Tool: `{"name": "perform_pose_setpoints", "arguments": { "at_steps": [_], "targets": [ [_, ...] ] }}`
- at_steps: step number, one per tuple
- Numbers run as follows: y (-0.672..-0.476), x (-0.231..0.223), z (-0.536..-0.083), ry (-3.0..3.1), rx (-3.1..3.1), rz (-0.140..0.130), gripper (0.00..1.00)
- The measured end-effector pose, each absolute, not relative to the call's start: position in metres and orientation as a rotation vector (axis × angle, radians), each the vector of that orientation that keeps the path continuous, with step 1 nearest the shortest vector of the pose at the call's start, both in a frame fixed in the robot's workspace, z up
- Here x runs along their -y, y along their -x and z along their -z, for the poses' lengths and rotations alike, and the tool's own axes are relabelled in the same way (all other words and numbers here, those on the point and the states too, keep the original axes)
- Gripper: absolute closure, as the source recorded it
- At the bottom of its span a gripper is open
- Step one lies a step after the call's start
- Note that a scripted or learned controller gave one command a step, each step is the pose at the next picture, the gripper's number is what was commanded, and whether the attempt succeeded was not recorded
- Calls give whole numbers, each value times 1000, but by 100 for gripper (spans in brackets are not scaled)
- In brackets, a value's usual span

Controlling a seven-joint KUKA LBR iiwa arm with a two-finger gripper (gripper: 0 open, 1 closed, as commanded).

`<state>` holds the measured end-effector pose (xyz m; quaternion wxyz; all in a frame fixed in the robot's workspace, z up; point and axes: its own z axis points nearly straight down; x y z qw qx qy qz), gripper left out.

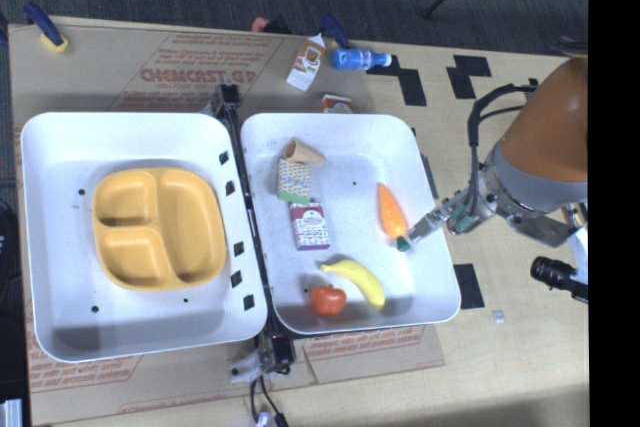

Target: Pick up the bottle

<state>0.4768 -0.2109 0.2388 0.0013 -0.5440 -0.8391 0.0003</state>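
Progress on the pickup looks nil to me: the small blue plastic bottle with a pale cap (359, 60) lies on its side on the table (500, 355) at the upper centre of the frame, above the right white bin (432, 267) and outside it, well apart from my claw (425, 225). My claw sits at the right rim of that bin, just beside the green end of a smooth orange carrot (391, 211), and I cannot tell its state at this size; nothing visibly sits in it. Everything is left, I judge: travel up the frame to the bottle, line up across its round body, close, and lift. The bottle looks hard, slick and cylindrical, so it may roll when touched. In the right bin lie a patterned cardboard carton with a torn tan top (295, 173), a flat dark red packet (312, 225), a glossy curved yellow banana (358, 280) and a round red tomato (327, 300). The left white bin (40, 315) holds a matte yellow plastic tray with three compartments (158, 226).
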Motion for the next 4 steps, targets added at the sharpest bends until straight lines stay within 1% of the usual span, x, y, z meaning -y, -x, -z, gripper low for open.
{"name": "perform_pose_setpoints", "arguments": {
  "at_steps": [1, 2, 3, 4],
  "targets": [
    [-477, 211, -237, 1929, 2480, -1, 100],
    [-477, 211, -257, 2146, 2295, -2, 100],
    [-476, 211, -161, 2555, 1819, -3, 100],
    [-477, 204, -265, 2406, 2018, -1, 100]
  ]
}}
